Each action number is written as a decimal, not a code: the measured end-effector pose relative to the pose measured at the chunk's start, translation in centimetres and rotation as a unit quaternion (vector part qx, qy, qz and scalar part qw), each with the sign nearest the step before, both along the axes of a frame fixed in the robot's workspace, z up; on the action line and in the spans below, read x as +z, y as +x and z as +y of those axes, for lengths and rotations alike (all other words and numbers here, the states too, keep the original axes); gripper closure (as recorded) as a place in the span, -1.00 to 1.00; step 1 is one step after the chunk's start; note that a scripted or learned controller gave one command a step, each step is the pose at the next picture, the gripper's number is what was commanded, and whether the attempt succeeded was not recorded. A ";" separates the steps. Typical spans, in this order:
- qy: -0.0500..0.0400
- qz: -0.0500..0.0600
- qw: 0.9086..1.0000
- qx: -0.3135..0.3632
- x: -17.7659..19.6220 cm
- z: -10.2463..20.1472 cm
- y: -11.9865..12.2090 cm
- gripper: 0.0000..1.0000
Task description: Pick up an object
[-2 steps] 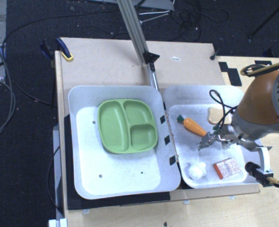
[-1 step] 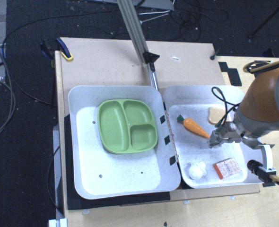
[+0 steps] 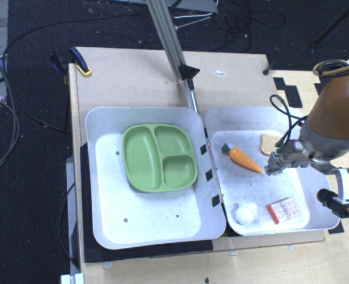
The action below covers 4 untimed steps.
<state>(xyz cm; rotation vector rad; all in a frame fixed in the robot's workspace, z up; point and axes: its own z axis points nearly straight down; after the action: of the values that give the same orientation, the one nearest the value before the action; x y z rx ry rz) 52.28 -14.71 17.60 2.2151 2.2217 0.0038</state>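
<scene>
Two bins sit on the table [image 3: 133, 70]: right bin [image 3: 316, 220] holds a red packet [image 3: 283, 210], white lump [image 3: 245, 213], then the carrot [image 3: 244, 158]. Tool [image 3: 272, 167] hovers just beside its tip, grip unclear. Green tray [image 3: 160, 158] lies left.

Plate [image 3: 160, 158]: pale green
Carrot [image 3: 245, 159]: orange, green top
Packet [image 3: 283, 210]: red and white print
Bins [image 3: 145, 229]: white
Worktop [image 3: 133, 78]: tan

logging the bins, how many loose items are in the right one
4: carrot upper middle, beige piece at the back partly behind the tool, white lump front left, red packet front right. The arm may hide more.
</scene>
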 end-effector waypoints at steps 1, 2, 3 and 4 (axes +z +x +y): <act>0.000 0.000 1.000 0.000 3.9 0.0 0.1 1.00; 0.001 0.001 1.000 0.002 5.0 4.7 2.0 1.00; 0.002 0.003 1.000 0.003 4.7 10.7 2.6 1.00; 0.001 0.001 1.000 0.003 5.9 16.2 3.8 1.00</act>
<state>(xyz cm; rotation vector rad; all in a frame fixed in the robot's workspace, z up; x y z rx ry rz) 56.08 1.45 23.47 2.2120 2.2301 0.0042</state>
